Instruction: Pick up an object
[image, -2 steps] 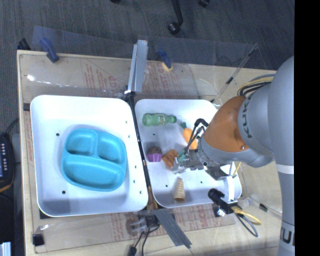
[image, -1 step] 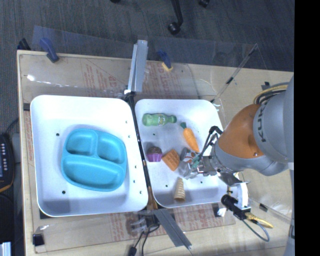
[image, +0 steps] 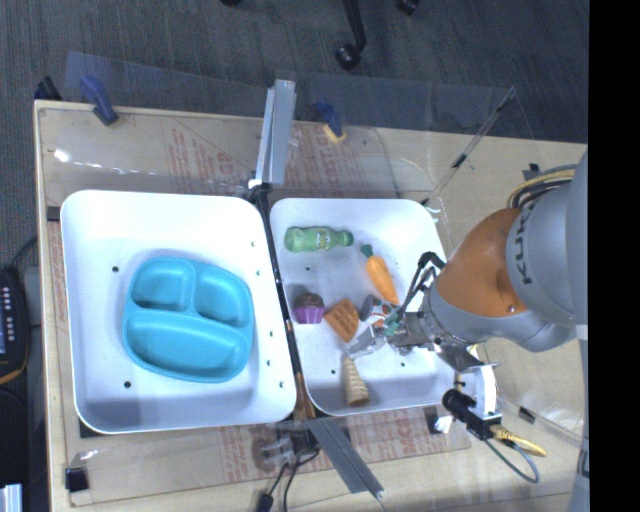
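One grey arm (image: 500, 280) reaching from right, claw (image: 372, 335) low over right bin (image: 410, 215)

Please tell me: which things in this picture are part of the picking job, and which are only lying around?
Part of the job: claw; waffle piece; carrot; green bottle; purple cupcake; cone; right bin.

Only lying around: left bin; blue divided plate; blue clamps.

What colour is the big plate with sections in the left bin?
Light blue. The divided plate shows clearly in the camera view, lying in the left bin.
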